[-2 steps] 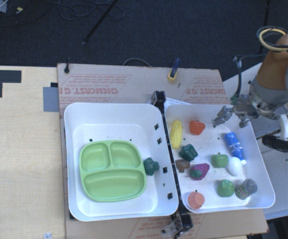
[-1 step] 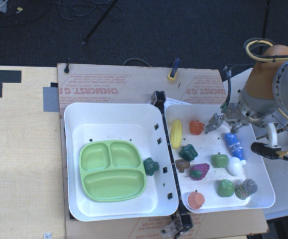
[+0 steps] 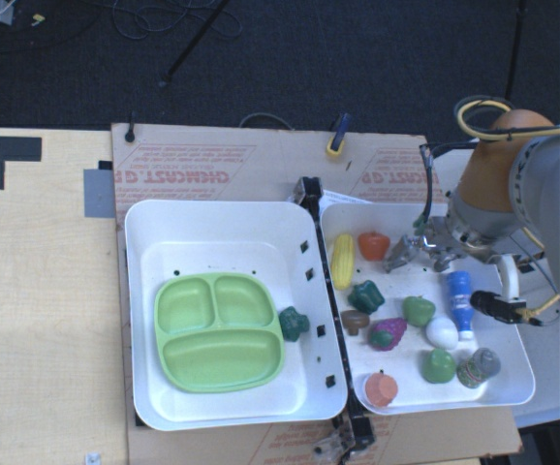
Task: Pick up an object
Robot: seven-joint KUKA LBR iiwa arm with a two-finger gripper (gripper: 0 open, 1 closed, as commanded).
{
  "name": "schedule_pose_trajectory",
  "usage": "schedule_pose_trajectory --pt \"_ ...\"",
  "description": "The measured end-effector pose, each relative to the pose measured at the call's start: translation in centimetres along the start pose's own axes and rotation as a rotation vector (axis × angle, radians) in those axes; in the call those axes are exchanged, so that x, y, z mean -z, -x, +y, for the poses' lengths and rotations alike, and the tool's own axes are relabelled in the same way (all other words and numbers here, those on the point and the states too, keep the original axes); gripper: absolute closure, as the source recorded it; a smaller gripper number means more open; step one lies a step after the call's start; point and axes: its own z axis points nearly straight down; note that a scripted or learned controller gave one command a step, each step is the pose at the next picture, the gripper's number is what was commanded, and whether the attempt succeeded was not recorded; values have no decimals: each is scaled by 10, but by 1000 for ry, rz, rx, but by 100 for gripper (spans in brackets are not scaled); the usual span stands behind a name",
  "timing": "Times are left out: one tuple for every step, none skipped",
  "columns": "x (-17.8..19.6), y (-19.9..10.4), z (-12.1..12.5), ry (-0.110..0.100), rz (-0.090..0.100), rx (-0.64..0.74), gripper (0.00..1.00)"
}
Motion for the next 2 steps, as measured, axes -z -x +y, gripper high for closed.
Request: schedule_pose_trajectory --pt "13 0 1 2 0 2 100" --pt "73 -5 4 7 -2 -6 100"
